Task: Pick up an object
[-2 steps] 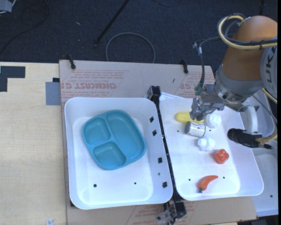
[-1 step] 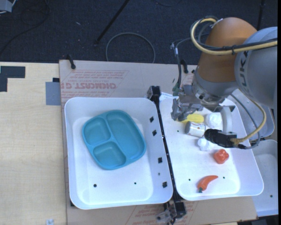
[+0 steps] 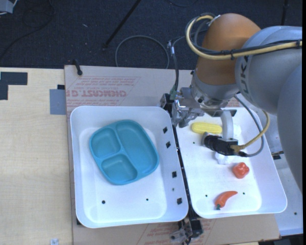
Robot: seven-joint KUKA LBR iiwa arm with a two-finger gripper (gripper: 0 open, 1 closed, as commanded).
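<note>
Gripper (image 3: pixel 186 114) hangs low at the far corner of the right bin (image 3: pixel 201 173), just beside the corn (image 3: pixel 206 128). I'd say it's lining up there. Clenched or released, I can't tell. Red fruit (image 3: pixel 240 170) and chili (image 3: pixel 225 198) lie well apart.

One overhead camera looks down slantwise, fairly near, on the left bin (image 3: pixel 92 200) and right bin (image 3: pixel 260 189).

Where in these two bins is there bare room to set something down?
Left bin: the floor strip below the blue plate. Right bin: the patch left of the chili. Crowded at its top around the claw, corn and tomato.
</note>
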